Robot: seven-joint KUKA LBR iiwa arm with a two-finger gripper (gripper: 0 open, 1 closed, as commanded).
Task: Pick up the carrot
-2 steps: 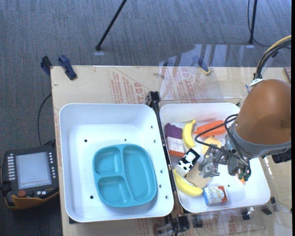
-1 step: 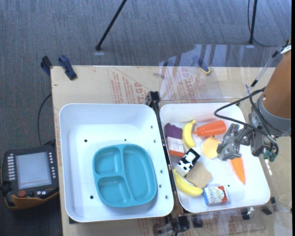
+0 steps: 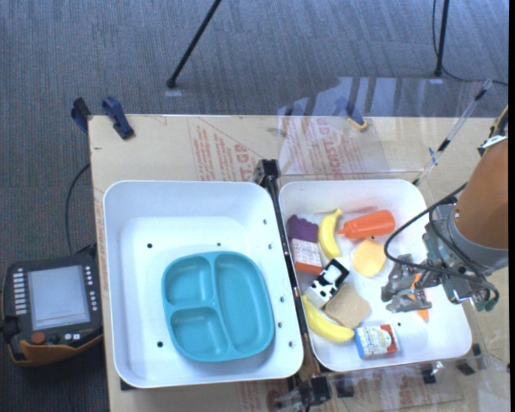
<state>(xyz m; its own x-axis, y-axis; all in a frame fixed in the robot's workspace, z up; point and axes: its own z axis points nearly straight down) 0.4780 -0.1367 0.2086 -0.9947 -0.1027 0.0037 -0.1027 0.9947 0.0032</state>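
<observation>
The left bin [image 3: 129, 221] holds a teal divided plate [image 3: 216, 305]; the right bin [image 3: 412, 191] is crowded with toy food. The arm [image 3: 489, 204] reaches in from the right, its gripper [image 3: 406, 297] low over the right bin's near-right part — whether its jaws are open cannot be told. The carrot [image 3: 368, 224] lies toward the far side, beside a banana [image 3: 329, 233], well apart from the gripper — a juice box [image 3: 377, 341] sits near the front

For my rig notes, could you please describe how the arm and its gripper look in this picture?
The arm enters from the right, with a broad orange band above a grey wrist section. A black cable loops out from the wrist. The gripper is a compact grey metal assembly with dark parts, and a small orange spot shows beside it.
</observation>
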